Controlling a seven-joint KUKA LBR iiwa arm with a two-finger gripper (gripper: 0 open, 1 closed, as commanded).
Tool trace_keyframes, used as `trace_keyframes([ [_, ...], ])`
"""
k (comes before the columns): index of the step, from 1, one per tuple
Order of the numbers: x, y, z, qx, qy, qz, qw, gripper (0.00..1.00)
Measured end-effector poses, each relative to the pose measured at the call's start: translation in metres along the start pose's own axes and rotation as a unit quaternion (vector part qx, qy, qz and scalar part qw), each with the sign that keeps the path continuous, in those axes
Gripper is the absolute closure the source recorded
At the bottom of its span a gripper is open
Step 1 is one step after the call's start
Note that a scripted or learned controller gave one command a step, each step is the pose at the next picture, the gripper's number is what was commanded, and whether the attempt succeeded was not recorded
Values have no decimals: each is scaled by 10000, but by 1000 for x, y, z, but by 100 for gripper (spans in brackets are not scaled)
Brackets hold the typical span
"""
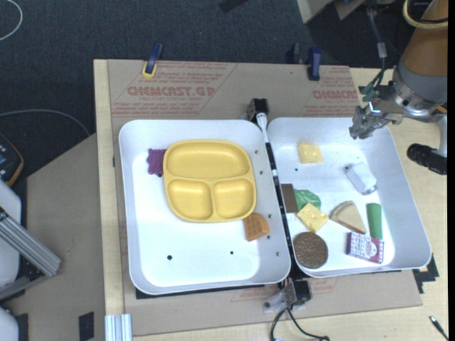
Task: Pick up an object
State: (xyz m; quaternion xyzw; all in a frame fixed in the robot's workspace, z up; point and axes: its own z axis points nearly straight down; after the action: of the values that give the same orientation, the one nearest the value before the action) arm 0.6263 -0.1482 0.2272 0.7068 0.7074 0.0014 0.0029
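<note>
My gripper [364,124] hangs over the far right corner of the right bin [398,163], with nothing seen between its fingers. Below it in that bin lie a pale yellow cheese cube [309,153], a white-grey cylinder [360,178], a brown bar [287,197], a green leaf [307,198], a yellow wedge [312,217], a tan bread slice [348,216], a green stick [374,219], a round brown cookie [311,249] and a red-and-white carton [365,247]. The cylinder is the nearest item to the gripper.
The left bin [142,219] holds a yellow divided plate [210,179], a purple piece [155,161] at the plate's left and an orange cracker [257,226] at its lower right. Clamps [150,63] sit on the cardboard at the back.
</note>
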Motion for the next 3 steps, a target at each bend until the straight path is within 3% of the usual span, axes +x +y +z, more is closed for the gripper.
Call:
trace_keyframes([
  [2,95,-33,-11,49,20,-11,10000,100],
  [3,142,-55,8,54,18,-7,10000,100],
])
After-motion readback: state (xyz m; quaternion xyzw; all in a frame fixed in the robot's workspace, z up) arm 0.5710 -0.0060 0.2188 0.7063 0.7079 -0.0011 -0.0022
